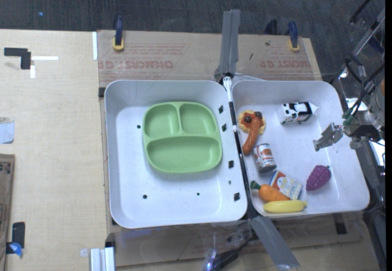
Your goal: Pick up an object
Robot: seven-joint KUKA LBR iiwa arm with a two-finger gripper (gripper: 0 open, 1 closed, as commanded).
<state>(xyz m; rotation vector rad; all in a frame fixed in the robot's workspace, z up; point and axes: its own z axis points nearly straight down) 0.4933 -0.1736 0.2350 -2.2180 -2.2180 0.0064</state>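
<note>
My gripper point(327, 137) reaches in over the right side of the right bin point(331, 95), above bare floor, with nothing between its fingers. Purple grapes point(318, 177) lie just below it. A black-and-white toy cow point(296, 111) stands at the bin's back. Along the bin's left side lie an orange hot dog toy point(252, 129) and a small can point(265, 157). A carrot point(270, 192), a small packet point(289, 186) and a yellow banana point(285, 206) cluster at the front.
The left bin point(122, 190) holds a green divided plate point(182, 137). A grey divider bar point(230, 43) runs between the bins. Clamps point(117, 40) hold cardboard behind them.
</note>
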